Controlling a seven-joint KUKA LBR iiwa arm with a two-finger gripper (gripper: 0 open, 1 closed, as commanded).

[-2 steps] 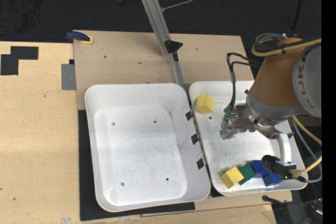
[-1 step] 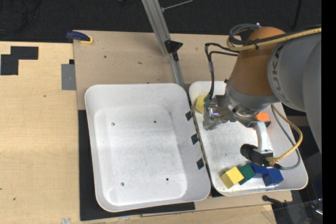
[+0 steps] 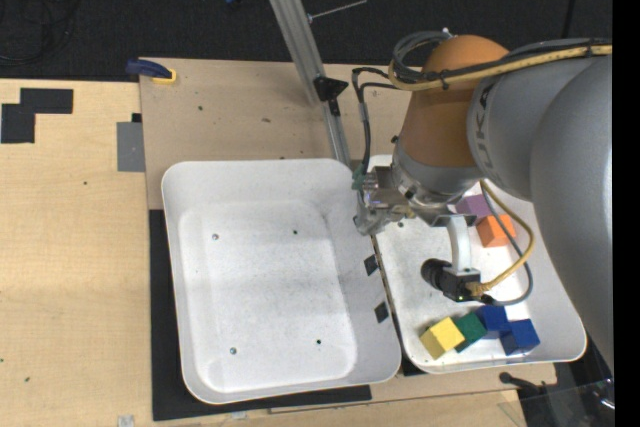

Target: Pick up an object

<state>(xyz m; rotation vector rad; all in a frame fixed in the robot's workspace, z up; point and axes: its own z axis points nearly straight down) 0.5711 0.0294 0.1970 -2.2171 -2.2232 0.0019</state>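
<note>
- Gripper (image 3: 378, 211) down low at the far-left corner of the right bin (image 3: 412, 310), hard up against the wall next to the left bin (image 3: 260, 295); can't tell how far open the claw is or whether it's got hold of anything, way too murky under the wrist
- No sign of a block right at that corner as far as can be made out; so probably hunting for a grab, not lifting one
- Candidates all elsewhere in that same bin: yellow block (image 3: 441, 338), green block (image 3: 468, 327), blue block (image 3: 495, 318) and second blue block (image 3: 520, 338) bunched together at the near end, touching or as good as; orange block (image 3: 492, 232) and purple block (image 3: 472, 207) towards the right side, partly tucked behind the arm (image 3: 545, 145)
- Most likely flop: closing on thin air in that corner; nothing there to pinch, so up with zilch
- Also risky: that close to the wall, easy to clip the rim and shove or tip the bin; would scatter the blocks too
- If aiming for the near-end bunch instead: packed so tight there's hardly room to get in beside one; likely to land on top, wedge two at once, or just bulldoze the lot into the rim
- Orange and purple: half hidden, so hard to judge the approach; a skewed pinch on an edge could pop one loose mid-lift
</note>
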